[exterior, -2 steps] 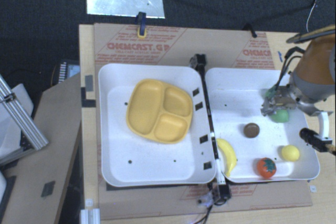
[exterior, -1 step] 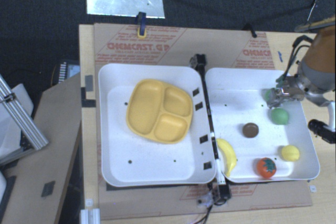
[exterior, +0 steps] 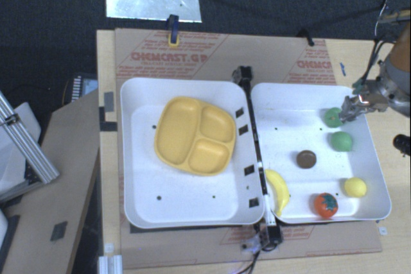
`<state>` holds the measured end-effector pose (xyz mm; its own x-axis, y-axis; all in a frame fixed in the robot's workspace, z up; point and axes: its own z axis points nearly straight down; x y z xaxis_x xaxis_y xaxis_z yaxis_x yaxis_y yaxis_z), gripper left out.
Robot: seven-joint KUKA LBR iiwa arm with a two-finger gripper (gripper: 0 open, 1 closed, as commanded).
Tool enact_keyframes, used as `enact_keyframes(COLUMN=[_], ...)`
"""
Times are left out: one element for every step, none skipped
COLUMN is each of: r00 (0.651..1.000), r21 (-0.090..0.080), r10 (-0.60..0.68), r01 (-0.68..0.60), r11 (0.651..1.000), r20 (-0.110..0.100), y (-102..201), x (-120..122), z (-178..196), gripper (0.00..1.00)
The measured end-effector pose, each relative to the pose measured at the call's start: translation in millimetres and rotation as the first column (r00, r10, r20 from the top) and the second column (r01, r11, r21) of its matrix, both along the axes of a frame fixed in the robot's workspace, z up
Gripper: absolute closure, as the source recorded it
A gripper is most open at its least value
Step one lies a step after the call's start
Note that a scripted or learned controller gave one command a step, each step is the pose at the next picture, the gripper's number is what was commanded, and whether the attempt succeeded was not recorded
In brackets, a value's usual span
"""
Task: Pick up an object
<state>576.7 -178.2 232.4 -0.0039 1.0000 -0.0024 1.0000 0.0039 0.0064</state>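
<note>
Gripper [exterior: 350, 108] down at the far right of the right bin [exterior: 282, 96], tip touching or just over the upper green ball [exterior: 332, 117]. Finger state not readable at this angle; cannot tell whether anything is grasped. No object seen lifted clear of the bin floor.

Contents of right bin, all resting on the floor: upper green ball at the gripper tip; second green ball [exterior: 341, 141] just below it; brown disc [exterior: 306, 159] near centre; banana [exterior: 278, 190] along the near-left wall; tomato [exterior: 325, 205] near the front edge; lemon [exterior: 355, 187] beside it to the right. Well apart from one another, except the two green balls, which sit close.

Left bin [exterior: 138, 138] holding a yellow divided plate [exterior: 194, 135], upright, untouched by the arm.

Assessment: approach stage reached, pick not yet confirmed. Likely target the upper green ball, judged from the tip's position. Remaining: secure closure on the ball, lift clear of the bin. Risk noted: round object beside the right wall, liable to roll from a partial pinch.
</note>
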Motion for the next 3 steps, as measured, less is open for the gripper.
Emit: enact_keyframes(r00=[1.0, 1.0, 1.0], r21=[0.004, 0.004, 0.004], r10=[0.006, 0.006, 0.006], r01=[-0.006, -0.006, -0.006], r11=[1.0, 1.0, 1.0], r20=[-0.003, -0.004, -0.005], y=[55.8, 108.5, 159.4], x=[5.0, 16.3, 23.5], z=[7.6, 16.0, 2.1], gripper=[1.0, 1.0, 1.0])
